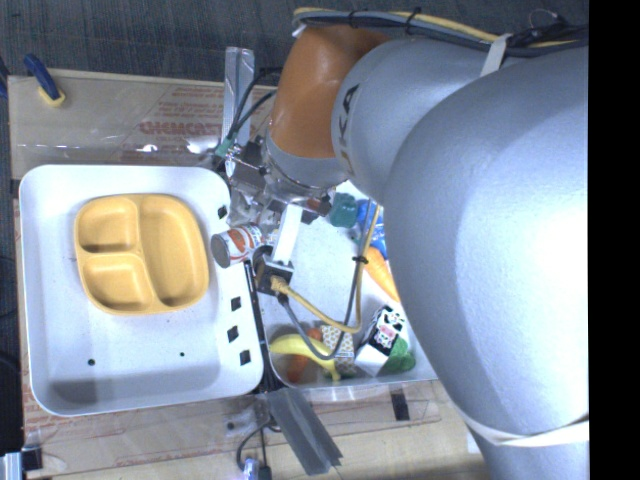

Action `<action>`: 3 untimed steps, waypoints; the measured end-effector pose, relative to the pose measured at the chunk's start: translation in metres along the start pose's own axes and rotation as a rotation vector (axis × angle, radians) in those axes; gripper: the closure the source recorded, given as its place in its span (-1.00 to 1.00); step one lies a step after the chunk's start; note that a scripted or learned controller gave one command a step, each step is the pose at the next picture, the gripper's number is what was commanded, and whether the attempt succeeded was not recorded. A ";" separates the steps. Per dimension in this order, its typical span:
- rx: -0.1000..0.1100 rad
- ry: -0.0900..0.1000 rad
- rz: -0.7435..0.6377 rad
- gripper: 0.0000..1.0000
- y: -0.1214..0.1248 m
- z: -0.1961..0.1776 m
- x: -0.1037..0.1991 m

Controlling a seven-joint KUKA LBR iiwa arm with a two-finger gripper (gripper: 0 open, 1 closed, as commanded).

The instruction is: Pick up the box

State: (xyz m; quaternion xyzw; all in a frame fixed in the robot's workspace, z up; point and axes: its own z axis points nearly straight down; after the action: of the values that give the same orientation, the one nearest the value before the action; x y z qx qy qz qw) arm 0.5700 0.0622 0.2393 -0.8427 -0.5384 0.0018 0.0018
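Arm [450, 168] reaches over right bin [330, 268]. Gripper [245, 208] at bin's left edge; grip state cannot be told. Box [378, 340], cow-patterned, lies near right corner beside banana [295, 353]. Yellow tray [140, 253] in left bin [60, 368].

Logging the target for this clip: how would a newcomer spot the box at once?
Start at the right-hand white bin, largely covered by the grey arm. Look at its near end, beside the yellow banana. The box is a small white carton with black patches, unlike the green item touching it.

Grey arm [470, 218] bent low, hand [262, 230] pointing down
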 end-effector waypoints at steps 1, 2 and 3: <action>0.002 -0.002 0.420 1.00 -0.059 0.047 -0.065; 0.001 0.000 0.547 1.00 0.001 0.031 0.020; 0.000 0.001 0.624 1.00 0.078 -0.011 -0.006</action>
State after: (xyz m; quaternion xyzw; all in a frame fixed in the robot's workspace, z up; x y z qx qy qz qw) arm 0.6388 0.0241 0.2501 -0.9673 -0.2537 0.0017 0.0012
